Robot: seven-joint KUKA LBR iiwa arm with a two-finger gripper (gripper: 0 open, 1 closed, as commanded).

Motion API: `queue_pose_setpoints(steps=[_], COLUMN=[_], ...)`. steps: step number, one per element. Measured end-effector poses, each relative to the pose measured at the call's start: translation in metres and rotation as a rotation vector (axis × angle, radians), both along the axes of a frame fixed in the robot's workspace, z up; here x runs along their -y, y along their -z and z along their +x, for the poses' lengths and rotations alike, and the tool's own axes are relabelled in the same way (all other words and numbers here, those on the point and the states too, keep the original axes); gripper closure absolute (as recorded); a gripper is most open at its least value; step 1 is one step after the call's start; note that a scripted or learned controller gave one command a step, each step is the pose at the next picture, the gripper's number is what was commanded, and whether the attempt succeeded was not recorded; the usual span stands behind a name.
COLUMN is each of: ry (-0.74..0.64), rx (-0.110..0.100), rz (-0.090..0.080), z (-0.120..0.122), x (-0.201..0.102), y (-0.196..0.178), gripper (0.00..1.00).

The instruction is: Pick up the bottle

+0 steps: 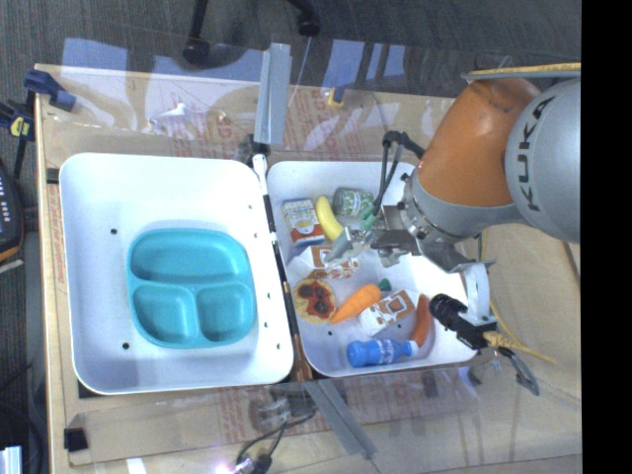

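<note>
The bottle [381, 353] has not been picked up: it is seen lying on its side at the near edge of the right bin [326, 368]. The jaws [348, 248] are poised well apart from it, near the banana [329, 217]; their state cannot be told. "KUKA" can be read on the arm [533, 166].

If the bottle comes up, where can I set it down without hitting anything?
Left bin: bare white floor all round the blue tray, widest along its top edge and left wall. The tray's three compartments lie bare too. Right bin is crowded: bottle, carrot, banana and cartons, with the gripper over them.
</note>
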State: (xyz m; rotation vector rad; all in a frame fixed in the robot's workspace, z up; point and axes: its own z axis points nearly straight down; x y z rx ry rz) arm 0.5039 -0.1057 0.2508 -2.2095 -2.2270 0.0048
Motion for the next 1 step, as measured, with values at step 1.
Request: queue_pose_setpoints(steps=[1], ry=[0.113], rx=[0.0], rz=[-0.001], z=[-0.0279], x=[0.033], y=[0.0497], gripper=[0.0])
